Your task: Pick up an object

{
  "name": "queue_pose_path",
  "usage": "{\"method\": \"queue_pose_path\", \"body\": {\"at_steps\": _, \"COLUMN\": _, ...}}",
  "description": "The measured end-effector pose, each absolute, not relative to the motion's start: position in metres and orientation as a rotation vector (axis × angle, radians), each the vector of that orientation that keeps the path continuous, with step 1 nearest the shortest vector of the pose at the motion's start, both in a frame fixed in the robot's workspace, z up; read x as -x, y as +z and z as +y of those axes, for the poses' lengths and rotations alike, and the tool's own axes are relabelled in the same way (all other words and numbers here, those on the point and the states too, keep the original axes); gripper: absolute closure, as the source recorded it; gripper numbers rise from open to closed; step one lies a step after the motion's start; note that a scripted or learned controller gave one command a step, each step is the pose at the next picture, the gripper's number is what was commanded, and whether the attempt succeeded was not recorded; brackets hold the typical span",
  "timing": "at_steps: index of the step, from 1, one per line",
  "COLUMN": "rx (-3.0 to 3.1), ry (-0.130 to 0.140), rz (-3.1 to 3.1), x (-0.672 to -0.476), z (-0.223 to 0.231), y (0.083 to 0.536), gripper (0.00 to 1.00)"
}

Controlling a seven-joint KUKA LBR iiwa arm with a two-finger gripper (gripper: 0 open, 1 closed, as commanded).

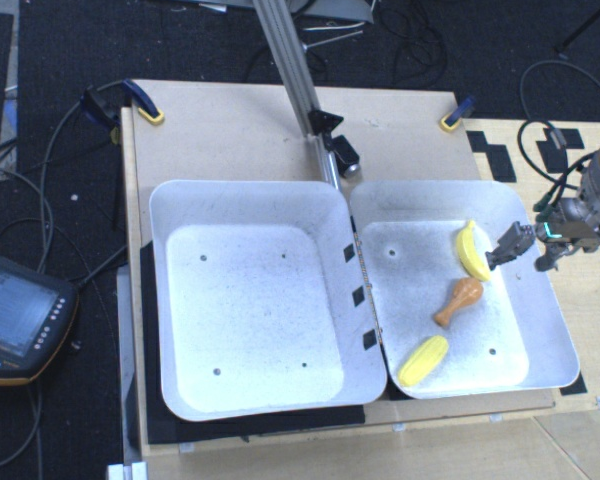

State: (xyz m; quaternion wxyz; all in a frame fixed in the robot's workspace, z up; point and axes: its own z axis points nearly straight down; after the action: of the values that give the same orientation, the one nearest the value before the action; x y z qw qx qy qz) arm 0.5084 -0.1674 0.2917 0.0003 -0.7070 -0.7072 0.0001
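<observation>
The right bin (540, 353) holds three objects. A yellow banana (469, 251) lies near its upper right. Below it rests a brown wooden piece shaped like a drumstick (458, 302). A yellow corn cob (422, 360) lies near the bin's front. My gripper (526, 249) hovers at the right bin's right edge, just right of the banana, with its two dark fingers spread apart and nothing between them.
The left bin (170, 268) stands beside the right one on the wooden bench. A slanted metal pole (292, 58) with a clamp rises behind the bins. A teach pendant (15, 316) lies off the bench at left. Cables run behind.
</observation>
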Motion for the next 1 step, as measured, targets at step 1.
{"method": "queue_pose_path", "body": {"at_steps": 1, "rx": 2.221, "ry": 0.0, "rz": -2.221, "x": -0.5084, "z": -0.1674, "y": 0.2916, "gripper": 0.0}}
